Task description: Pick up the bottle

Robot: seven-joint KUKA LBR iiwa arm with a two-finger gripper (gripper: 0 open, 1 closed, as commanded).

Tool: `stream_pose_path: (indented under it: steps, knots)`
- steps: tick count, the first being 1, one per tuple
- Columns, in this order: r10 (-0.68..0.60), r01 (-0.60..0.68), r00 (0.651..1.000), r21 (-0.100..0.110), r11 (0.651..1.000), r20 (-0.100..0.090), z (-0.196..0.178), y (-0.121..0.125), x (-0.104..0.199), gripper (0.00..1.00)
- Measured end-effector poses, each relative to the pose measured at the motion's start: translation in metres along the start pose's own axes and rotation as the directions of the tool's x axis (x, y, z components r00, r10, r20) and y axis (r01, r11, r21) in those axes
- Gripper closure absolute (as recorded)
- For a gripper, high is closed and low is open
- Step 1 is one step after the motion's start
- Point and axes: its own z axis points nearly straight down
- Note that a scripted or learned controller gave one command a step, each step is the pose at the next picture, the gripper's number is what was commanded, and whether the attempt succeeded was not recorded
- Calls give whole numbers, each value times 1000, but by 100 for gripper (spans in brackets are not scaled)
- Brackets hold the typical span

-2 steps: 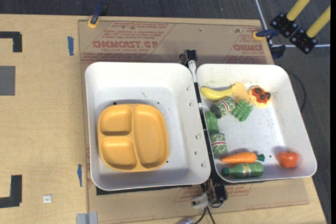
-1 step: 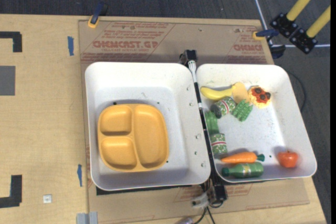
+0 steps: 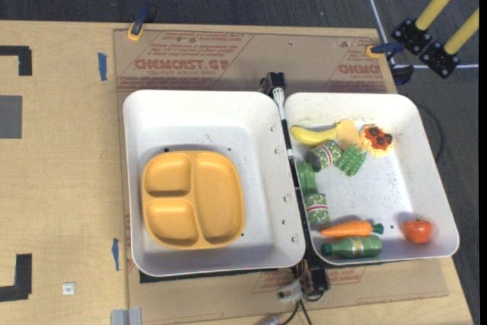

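Two green bottles lie in the right bin [image 3: 426,164]. One bottle [image 3: 309,190] lies lengthwise along the bin's left wall, with a white and red label near its lower end. The other bottle [image 3: 351,246] lies on its side at the front of the bin, with a yellow and red label at its middle. An orange carrot [image 3: 350,228] lies just behind this second bottle, touching or nearly touching it.
The right bin also holds a banana [image 3: 310,135], a pale yellow item [image 3: 347,133], an orange and red piece [image 3: 377,139], a small green can [image 3: 325,155], a knobbly green piece [image 3: 352,160] and a tomato [image 3: 417,231]. A yellow divided plate [image 3: 193,198] sits in the left bin [image 3: 152,118].
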Motion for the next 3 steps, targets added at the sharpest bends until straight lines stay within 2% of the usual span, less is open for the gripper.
stream_pose_path:
  steps: [1,2,3]
  knots:
    - [0,0,1000,0,1000,0,0,0,0,0]
    - [0,0,1000,-3,1000,6,-11,1,-1,100]
    - [0,0,1000,-3,1000,6,-11,1,-1,0]
